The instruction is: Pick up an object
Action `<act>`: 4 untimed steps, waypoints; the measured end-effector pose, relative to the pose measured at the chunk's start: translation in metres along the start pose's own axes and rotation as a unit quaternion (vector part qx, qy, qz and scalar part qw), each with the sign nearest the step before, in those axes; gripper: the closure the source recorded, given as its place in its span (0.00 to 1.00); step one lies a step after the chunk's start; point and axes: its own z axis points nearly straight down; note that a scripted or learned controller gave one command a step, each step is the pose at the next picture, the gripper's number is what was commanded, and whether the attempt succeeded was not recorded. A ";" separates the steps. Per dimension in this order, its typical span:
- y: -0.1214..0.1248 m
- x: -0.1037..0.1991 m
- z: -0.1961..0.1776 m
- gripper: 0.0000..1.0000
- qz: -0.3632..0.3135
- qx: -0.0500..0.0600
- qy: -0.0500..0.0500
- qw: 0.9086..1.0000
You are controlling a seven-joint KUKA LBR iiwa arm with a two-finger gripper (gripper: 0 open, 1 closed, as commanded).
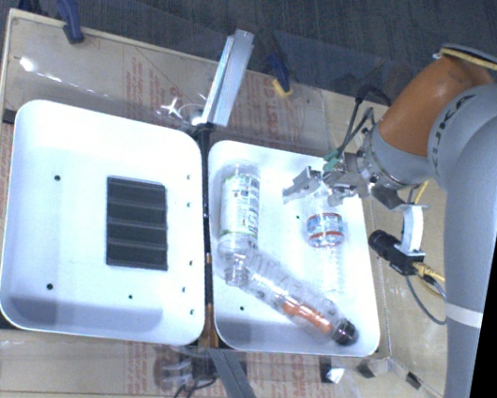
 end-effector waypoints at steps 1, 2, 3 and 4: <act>-0.007 -0.002 -0.022 0.00 -0.021 0.000 0.000 1.000; 0.000 -0.001 0.028 0.00 -0.056 0.001 0.001 0.998; -0.032 -0.001 -0.016 0.00 -0.072 0.001 0.001 0.997; -0.007 -0.004 -0.032 0.00 -0.095 0.000 0.000 0.995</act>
